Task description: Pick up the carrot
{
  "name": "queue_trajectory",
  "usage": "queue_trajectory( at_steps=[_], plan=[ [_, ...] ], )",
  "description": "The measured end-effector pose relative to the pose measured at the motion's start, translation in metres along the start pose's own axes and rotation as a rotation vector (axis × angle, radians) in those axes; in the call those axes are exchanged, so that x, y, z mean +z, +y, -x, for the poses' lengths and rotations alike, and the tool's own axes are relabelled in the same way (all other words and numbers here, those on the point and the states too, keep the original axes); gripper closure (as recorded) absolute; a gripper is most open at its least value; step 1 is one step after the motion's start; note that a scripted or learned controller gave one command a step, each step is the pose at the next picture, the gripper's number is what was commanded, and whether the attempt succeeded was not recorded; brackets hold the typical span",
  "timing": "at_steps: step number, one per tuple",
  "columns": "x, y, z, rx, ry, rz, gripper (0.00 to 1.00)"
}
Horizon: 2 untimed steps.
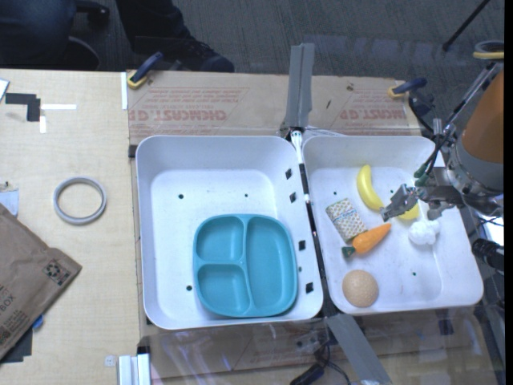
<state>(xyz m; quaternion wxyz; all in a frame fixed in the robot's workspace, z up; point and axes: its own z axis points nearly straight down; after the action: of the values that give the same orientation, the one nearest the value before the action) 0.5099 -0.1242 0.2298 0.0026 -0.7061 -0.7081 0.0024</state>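
The orange carrot (369, 239) with a green stem end lies in the right bin (449, 295), tilted, its tip pointing up and right. My gripper (409, 202) hangs over the right bin, just above and to the right of the carrot's tip, with its fingers spread and nothing between them. The carrot rests on the bin floor, apart from the fingers.
A yellow banana (367, 186), a patterned sponge block (345, 219), a tan egg-shaped ball (361, 288) and a white crumpled object (423, 233) share the right bin. A teal divided tray (244, 265) sits in the left bin (160, 215). A tape ring (80, 200) lies on the bench.
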Motion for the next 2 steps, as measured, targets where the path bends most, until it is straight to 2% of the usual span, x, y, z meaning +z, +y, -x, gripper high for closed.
queue_trajectory(
  at_steps=[1,2],
  plan=[
    [0.1298,0.0014,-0.0081,0.065,0.000,0.000,0.00],
    [0.1236,0.0010,-0.0072,0.067,0.001,-0.005,1.00]
  ],
)
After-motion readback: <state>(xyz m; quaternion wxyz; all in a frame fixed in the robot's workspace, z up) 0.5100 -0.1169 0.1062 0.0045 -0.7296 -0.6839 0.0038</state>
